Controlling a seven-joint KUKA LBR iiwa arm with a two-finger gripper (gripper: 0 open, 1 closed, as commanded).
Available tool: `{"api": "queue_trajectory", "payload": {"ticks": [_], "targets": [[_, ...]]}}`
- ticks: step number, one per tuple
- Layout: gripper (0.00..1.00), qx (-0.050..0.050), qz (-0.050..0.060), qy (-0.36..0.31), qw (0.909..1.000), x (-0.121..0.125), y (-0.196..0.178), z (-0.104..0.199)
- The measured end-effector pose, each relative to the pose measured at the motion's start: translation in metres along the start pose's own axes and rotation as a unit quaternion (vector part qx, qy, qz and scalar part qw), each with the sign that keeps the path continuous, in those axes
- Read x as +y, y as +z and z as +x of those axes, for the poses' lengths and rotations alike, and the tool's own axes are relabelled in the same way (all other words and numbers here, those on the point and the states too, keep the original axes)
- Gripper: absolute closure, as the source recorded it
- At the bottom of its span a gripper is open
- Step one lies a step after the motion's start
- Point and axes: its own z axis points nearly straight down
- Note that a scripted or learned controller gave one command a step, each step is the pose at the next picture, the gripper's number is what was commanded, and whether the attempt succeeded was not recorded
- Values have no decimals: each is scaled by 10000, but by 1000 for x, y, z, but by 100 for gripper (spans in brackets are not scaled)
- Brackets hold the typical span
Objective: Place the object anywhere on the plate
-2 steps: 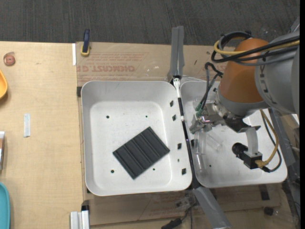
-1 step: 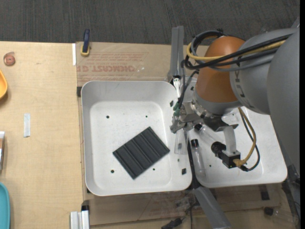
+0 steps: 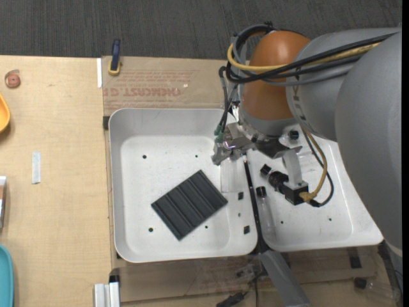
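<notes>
The dark ribbed plate is lying near the left bin's front edge, nothing on it. The hand is hovering over the bins' shared edge; I cannot tell its grip or spot the object.

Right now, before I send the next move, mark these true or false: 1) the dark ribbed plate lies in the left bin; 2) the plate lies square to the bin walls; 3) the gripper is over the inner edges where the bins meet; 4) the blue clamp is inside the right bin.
1) True: the dark ribbed plate lies flat in the left bin.
2) False: it lies turned at an angle to the walls.
3) True: the gripper is over the inner edges of the two bins.
4) False: the blue clamp sits on the cardboard sheet behind the left bin.
</notes>
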Motion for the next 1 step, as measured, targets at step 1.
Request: {"api": "queue_trajectory", "payload": {"ticks": [1], "targets": [[100,1,-11,-1997,9799,-33,-76,-10]]}}
